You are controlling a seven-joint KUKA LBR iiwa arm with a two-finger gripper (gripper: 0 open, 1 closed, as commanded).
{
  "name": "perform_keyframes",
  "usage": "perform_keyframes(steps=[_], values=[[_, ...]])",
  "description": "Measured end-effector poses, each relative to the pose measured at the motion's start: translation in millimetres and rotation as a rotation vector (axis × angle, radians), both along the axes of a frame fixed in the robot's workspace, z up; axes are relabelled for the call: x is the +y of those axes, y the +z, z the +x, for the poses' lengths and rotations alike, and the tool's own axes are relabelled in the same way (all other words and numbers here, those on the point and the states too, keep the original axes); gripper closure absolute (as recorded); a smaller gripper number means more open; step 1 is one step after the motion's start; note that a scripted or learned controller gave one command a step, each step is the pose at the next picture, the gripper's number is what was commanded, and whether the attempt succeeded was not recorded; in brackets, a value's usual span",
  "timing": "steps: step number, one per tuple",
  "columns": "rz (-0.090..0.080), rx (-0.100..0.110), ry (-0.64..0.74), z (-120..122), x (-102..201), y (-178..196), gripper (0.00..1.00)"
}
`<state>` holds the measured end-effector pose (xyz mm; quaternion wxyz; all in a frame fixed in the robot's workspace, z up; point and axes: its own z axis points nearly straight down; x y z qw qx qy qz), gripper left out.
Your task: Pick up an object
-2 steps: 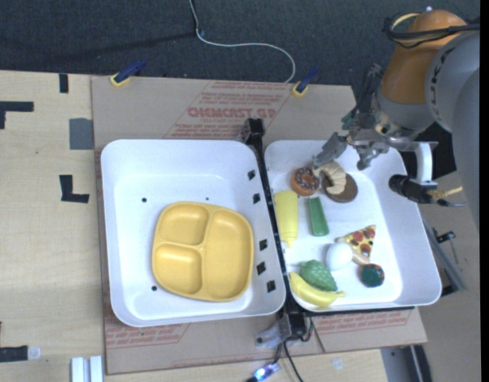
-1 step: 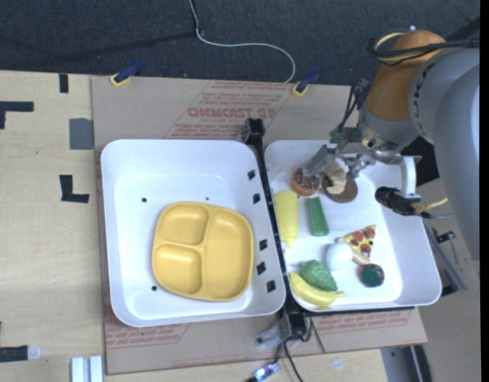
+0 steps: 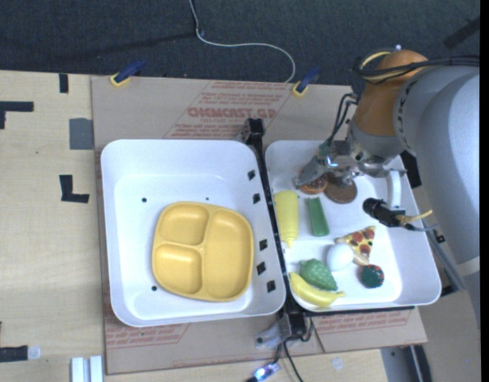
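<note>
The pincer (image 3: pixel 322 168) is down at twelve o'clock in the right bin (image 3: pixel 416 297), right over a brown disc-shaped piece (image 3: pixel 334 188) by the bin's back wall. Whether it is apart or clamped, I cannot tell. Toy foods crowd six o'clock, banana (image 3: pixel 312 293) against the wall. A yellow divided plate (image 3: pixel 203 250) sits centre-left bin (image 3: pixel 125 165).

Toy foods (image 3: pixel 318 216) scattered in right bin (image 3: pixel 416 293)

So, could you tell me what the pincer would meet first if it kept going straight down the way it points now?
Most likely the brown round piece lying right under the pincer in the right bin, at its far end. Depth is hard to judge from this slanted view, so it may land just beside it.
</note>
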<state>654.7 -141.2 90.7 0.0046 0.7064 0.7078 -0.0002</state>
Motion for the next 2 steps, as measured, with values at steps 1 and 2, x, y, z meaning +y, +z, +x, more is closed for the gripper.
perform_keyframes(steps=[1, 2], values=[[0.004, 0.003, 0.001, 0, 2, 10, 1.0], [0.006, 0.003, -0.001, 8, 0, 70, 1.0]])
